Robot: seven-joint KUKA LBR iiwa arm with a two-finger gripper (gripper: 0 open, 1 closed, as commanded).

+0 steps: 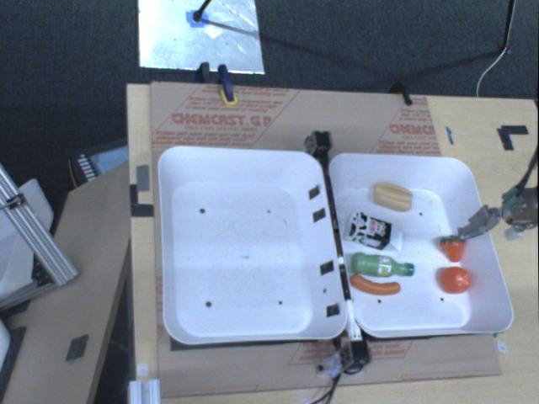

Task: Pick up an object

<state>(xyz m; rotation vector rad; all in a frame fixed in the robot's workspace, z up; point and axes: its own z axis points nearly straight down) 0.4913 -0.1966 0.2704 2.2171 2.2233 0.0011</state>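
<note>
white bin (484, 225), tool (470, 228) above it

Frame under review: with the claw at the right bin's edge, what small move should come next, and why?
Probably lower the claw slightly onto the small orange-red piece. The tip sits just above and right of it in the right bin, nearer than the red tomato, with nothing seen between its fingers.

The brown board (253, 108) under the bins bears red print "CHEMCAST GP" at its 11 o'clock corner, and the same word, partly readable as "CHEMCAST", slanted at 1 o'clock. The black-and-white packet (370, 229) in the right bin carries markings too small to read.
</note>
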